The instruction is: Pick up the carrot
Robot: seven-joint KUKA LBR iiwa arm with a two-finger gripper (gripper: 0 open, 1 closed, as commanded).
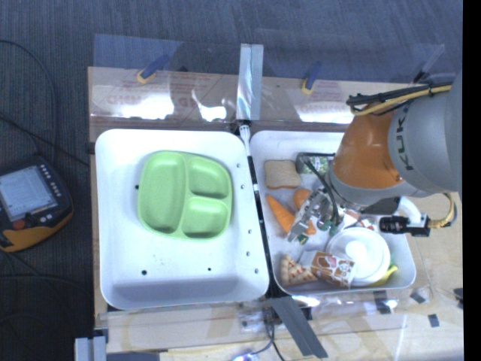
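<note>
gripper (307, 224) hovering low in right bin (259, 201) | carrot (281, 213) lying just left of it, ungripped | fingers' spread: cannot tell | green tray (184, 194) sitting in left bin (120, 224)

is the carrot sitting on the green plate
No, the carrot lies in the right bin, near its left wall, while the green plate sits in the left bin.

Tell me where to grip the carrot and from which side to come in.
Grip the carrot at its thick middle, coming from above, fingers across its width. It lies flat and slanted in the right bin, its left side open; the gripper crowds its right end.
</note>
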